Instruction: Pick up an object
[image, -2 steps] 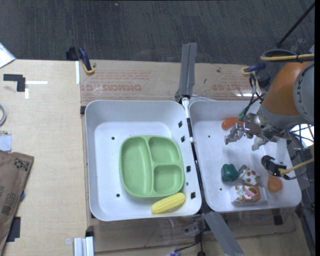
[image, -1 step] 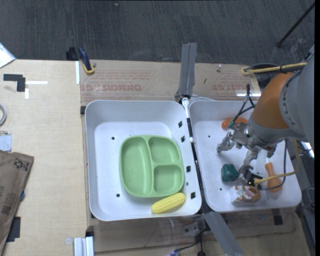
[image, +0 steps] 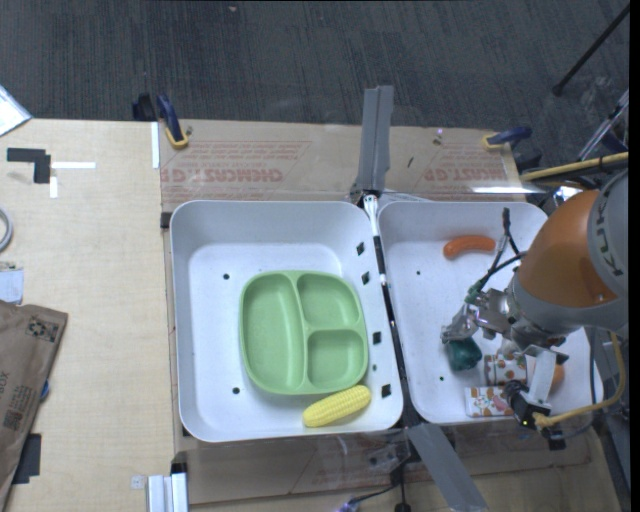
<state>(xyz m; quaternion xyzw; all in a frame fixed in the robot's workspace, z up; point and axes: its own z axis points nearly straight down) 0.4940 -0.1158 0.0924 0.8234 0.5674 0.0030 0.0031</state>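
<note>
In the right bin my gripper hangs low over the bin floor, at the end of the grey arm with the orange band. A small dark teal object lies directly under it, touching or nearly touching the gripper's tip. An orange sausage rests near the bin's back wall. Two small printed cartons lie at the front right, partly under the wrist.
The left bin holds a green divided plate and a yellow corn cob at its front edge. A grey divider post stands behind the seam between the bins. Cables hang from the wrist at the front right.
</note>
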